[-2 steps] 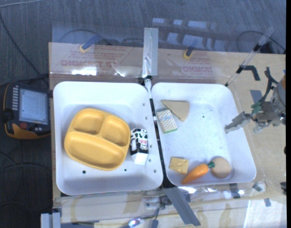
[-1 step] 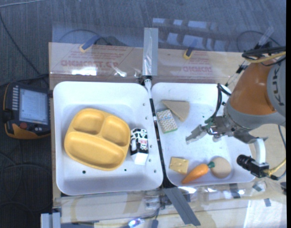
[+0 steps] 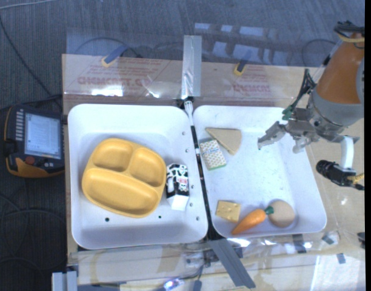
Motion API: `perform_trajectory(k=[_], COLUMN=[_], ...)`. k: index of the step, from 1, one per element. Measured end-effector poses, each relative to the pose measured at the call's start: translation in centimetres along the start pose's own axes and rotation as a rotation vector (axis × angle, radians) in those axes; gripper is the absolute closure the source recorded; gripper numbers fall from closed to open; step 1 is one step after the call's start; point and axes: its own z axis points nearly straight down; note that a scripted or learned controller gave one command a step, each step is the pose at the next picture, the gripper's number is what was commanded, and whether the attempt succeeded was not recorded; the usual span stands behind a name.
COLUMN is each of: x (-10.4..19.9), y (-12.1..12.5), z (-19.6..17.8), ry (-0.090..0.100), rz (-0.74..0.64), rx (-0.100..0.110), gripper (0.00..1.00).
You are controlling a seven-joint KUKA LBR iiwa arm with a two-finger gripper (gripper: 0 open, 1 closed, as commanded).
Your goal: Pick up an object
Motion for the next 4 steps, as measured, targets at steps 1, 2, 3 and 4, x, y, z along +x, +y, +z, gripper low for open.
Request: perform_trajectory(k=[1,2,3,4], x=[7.8,7.8,3.4,-4.0], y=[5.9,5.8,7.8,10.7], z=[10.3,9.4,2.1,1.3], ry=[0.001,-0.004,-0.002,-0.002], rz=[0.108,0.105,-0.053,-0.094], rx=[0.002,0.004,-0.001,0.0], gripper=[0.0,1.0,1.0,1.0])
